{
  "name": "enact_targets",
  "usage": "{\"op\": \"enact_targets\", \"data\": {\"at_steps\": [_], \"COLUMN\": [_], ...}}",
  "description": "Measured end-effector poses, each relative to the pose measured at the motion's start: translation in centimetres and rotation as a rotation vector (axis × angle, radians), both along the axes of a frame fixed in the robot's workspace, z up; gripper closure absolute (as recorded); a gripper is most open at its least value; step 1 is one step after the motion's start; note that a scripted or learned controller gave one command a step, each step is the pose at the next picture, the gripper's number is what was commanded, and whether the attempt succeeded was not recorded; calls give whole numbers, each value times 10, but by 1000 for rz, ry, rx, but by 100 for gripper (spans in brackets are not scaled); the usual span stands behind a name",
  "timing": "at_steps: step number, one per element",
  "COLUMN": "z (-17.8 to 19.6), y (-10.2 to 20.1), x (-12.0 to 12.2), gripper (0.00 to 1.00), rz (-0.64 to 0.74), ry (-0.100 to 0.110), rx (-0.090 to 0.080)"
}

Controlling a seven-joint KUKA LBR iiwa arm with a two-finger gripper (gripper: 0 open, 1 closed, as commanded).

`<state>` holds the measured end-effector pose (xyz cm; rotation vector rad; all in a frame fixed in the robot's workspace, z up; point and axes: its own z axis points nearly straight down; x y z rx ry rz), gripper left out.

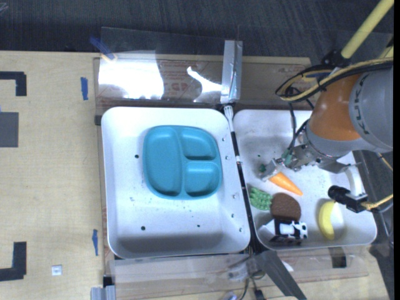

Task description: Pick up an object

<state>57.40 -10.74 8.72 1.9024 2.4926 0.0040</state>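
Right bin (369, 233): carrot (285, 181) lies diagonal, tip lower-right.

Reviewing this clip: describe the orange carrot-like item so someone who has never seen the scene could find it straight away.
Start at the right-hand white bin, the one the grey arm reaches into. Near its middle, just below the gripper, lies the carrot, a small cone with its tip pointing toward the divider between the bins. It is the only bright orange item there; the green piece, brown round piece and yellow fruit lie below it.
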Motion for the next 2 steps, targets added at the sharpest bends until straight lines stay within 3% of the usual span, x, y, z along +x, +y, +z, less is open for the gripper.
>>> {"op": "enact_targets", "data": {"at_steps": [1, 2], "z": [12, 135], "y": [0, 42], "x": [3, -3], "gripper": [100, 100], "rz": [2, -258], "ry": [-8, 4], "rx": [-1, 2]}}
